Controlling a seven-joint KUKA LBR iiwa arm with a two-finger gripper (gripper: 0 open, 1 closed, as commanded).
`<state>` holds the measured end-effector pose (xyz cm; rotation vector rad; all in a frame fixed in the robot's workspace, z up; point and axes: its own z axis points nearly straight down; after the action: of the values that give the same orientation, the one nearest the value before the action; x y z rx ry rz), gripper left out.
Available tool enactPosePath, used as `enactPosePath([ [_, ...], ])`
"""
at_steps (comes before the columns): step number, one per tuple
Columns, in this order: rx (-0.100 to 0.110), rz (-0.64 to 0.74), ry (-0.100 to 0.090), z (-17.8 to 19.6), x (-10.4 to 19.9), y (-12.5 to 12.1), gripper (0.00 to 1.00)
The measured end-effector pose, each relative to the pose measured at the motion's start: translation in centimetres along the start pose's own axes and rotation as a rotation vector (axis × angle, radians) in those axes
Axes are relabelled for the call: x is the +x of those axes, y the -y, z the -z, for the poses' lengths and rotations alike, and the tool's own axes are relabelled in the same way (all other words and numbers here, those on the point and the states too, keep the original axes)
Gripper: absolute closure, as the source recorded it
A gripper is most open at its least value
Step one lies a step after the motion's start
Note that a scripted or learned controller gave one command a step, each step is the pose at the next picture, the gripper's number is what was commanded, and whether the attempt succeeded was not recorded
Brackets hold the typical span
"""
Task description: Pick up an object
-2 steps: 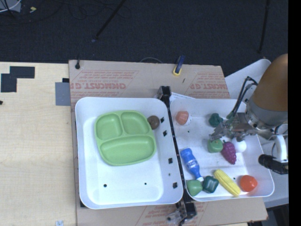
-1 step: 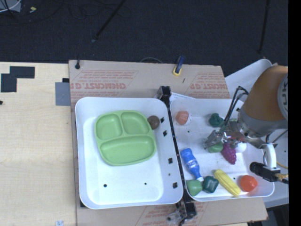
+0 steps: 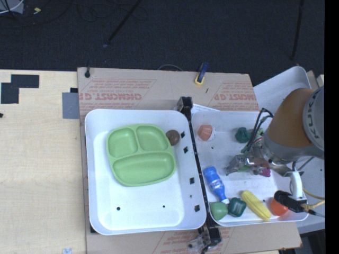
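My gripper hangs low over the middle of the right bin, reaching in from the right. A blue bottle lies just below and left of it. A small magenta piece shows right beside the gripper body. A teal object sits above it and a peach-coloured cup lies at the bin's upper left. Along the front wall lie a green object, a dark green block, a yellow corn cob and an orange-red object. I see nothing held.
The left bin holds a green divided plate and a brown ball at the plate's upper right. A black divider runs between the bins. The arm's orange band looms over the right bin's right side.
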<state>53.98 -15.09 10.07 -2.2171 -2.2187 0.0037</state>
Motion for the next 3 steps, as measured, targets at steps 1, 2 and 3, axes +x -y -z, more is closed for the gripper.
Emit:
enactPosePath([
  [1, -0.001, -0.003, 0.000, -1.4, 0.1, 0.0, 0.00],
  [2, -0.001, -0.007, -0.001, -0.3, 0.0, 0.0, 1.00],
  [3, -0.006, -0.001, 0.001, 5.4, 0.9, 0.3, 1.00],
])
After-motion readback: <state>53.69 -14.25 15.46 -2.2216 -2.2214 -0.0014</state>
